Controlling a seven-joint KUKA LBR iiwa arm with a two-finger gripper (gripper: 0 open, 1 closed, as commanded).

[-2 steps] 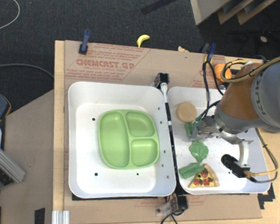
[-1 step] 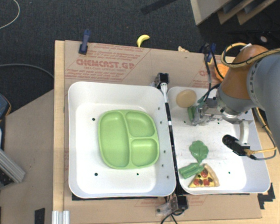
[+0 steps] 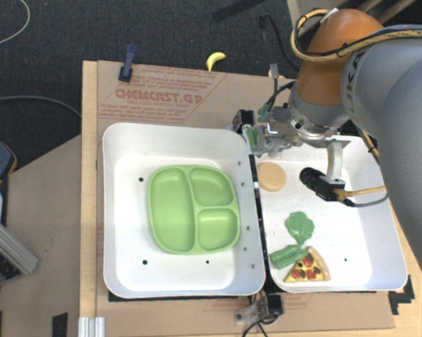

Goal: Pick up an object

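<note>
In the right bin (image 3: 378, 231) lie a round tan cookie (image 3: 272, 177), a green leafy piece (image 3: 299, 225), a green pea pod (image 3: 285, 256) and a toy pizza slice (image 3: 308, 267). My gripper (image 3: 263, 137) hangs over the bin's far left corner, just above and behind the cookie, close to the wall between the two bins. The arm's grey body and orange band cover the far right part of this bin.
The left bin (image 3: 124, 194) holds a green divided plate (image 3: 193, 209) in its middle. A yellow banana-shaped toy (image 3: 215, 59) and a blue clip (image 3: 127, 63) lie on the brown board behind the bins.
</note>
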